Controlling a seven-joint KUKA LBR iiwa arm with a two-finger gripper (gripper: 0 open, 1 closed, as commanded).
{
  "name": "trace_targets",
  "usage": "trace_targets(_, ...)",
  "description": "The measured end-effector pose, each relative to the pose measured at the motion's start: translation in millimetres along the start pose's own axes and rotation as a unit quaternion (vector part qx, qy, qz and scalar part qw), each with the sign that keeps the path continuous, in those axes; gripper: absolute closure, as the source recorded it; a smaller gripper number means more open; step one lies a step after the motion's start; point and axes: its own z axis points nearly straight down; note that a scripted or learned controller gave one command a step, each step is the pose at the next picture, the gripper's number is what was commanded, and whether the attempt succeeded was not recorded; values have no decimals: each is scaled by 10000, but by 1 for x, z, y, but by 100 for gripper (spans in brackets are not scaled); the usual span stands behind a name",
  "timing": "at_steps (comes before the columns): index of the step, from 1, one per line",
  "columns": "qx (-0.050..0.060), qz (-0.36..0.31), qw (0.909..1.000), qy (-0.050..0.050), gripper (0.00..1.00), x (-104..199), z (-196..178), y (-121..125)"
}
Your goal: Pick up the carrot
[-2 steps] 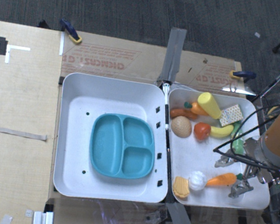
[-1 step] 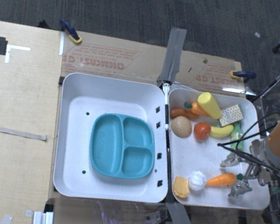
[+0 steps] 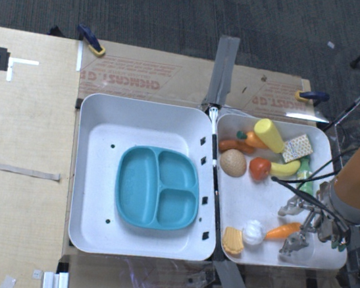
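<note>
gripper point(image 3: 296, 226) fingers spread (either side of it) around slim orange carrot point(image 3: 282, 231), right bin point(image 3: 262, 195)

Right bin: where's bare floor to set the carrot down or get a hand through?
Right bin: bare floor in the middle, between the egg and tomato above and the garlic below. Far end is crowded with food. The gripper sits at the carrot. Left bin: bare margin around the teal tray.

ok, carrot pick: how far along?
Done: the gripper is down in the right bin, its fingers either side of the carrot. In hand: closing on it; the carrot lies on the bin floor beside the white ball. Left: grip and lift.
</note>
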Motion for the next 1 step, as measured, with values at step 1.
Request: trace_targets(1,4,2285,9735,-5,0,4,0,-6)
